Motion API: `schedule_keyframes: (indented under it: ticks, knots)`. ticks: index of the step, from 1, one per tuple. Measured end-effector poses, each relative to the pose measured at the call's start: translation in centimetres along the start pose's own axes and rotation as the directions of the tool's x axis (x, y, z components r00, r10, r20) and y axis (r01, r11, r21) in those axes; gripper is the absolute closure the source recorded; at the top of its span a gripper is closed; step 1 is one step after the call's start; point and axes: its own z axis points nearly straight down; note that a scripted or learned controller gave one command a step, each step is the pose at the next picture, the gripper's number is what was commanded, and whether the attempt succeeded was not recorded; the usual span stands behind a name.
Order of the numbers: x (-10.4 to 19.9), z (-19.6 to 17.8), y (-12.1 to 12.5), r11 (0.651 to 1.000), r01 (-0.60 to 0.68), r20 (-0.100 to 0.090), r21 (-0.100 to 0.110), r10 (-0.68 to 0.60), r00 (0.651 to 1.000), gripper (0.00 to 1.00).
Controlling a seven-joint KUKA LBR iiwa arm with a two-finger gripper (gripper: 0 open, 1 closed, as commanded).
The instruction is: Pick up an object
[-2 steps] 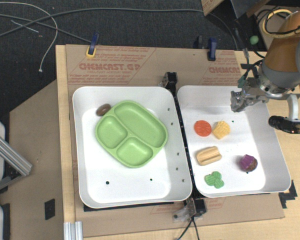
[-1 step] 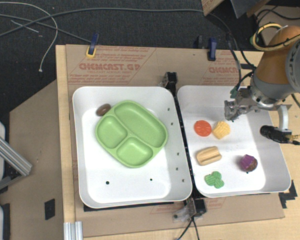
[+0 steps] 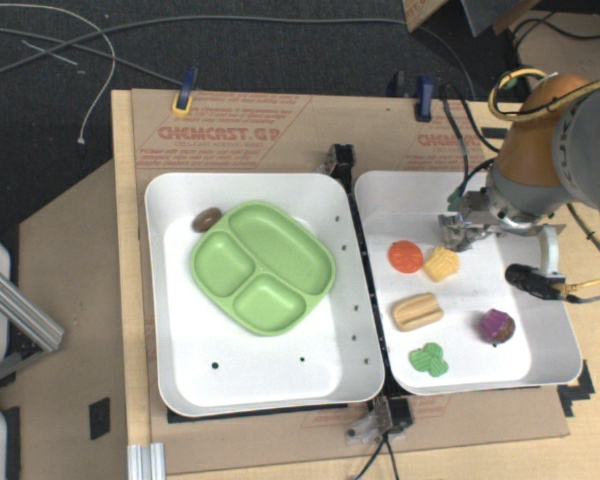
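Right bin (image 3: 540,368); gripper (image 3: 464,230) above yellow piece (image 3: 441,264), fingertips indistinct

Right bin (image 3: 550,363): gripper (image 3: 458,230) low just above corn (image 3: 441,264), tomato (image 3: 405,257) close at its left, bread (image 3: 417,311), broccoli (image 3: 429,359) and grape (image 3: 496,326) crowding the near half, far-left corner bare; left bin (image 3: 180,368): tray (image 3: 263,267) fills centre, near strip open.

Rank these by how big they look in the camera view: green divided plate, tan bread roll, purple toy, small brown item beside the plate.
1. Green divided plastic plate
2. Tan bread roll
3. Purple toy and small brown item: too alike to rank.
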Motion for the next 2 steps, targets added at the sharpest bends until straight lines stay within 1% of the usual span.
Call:
schedule_keyframes:
  ticks: [1, 2]
  knots:
    - [0.0, -1.3, 0.1, 1.000, 0.000, 0.001, -0.004, 0.000, 1.000, 1.00]
    - [-0.4, -6.3, 1.1, 1.000, 0.001, 0.003, -0.008, -0.001, 1.000, 1.00]
